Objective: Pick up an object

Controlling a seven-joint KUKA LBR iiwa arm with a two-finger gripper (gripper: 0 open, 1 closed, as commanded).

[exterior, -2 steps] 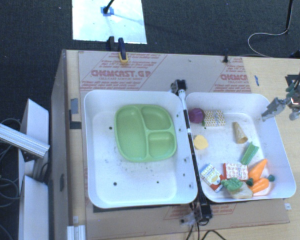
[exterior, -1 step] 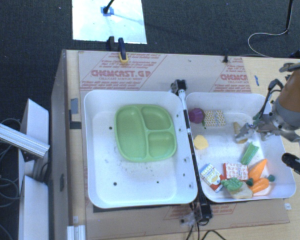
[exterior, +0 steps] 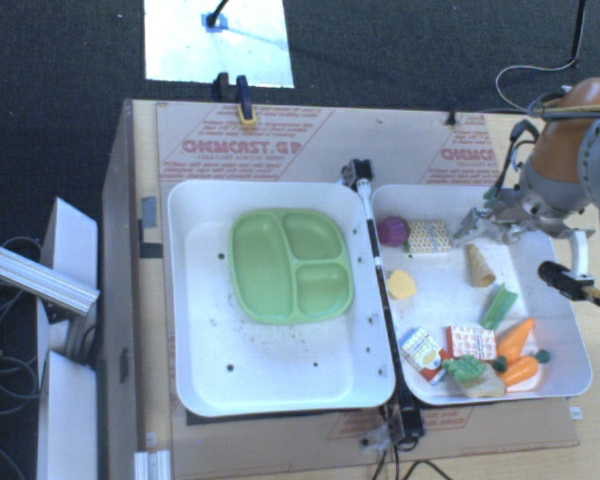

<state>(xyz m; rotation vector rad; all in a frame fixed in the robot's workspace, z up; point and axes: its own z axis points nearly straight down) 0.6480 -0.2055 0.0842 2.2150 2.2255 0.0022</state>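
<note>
Our gripper (exterior: 477, 226) hovers just above the cone (exterior: 479, 264), fingers spread narrow, holding nothing; we should descend squarely astride the cone before closing.

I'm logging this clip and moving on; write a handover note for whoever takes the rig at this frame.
Claw: over the back of the right bin, beside the patterned block and the tan cone; nothing visibly held.
Left bin: green divided plate.
Right bin: purple ball, yellow piece, carrots, small boxes.
Done: no pick yet.
Left: grasp and lift one object.
</note>
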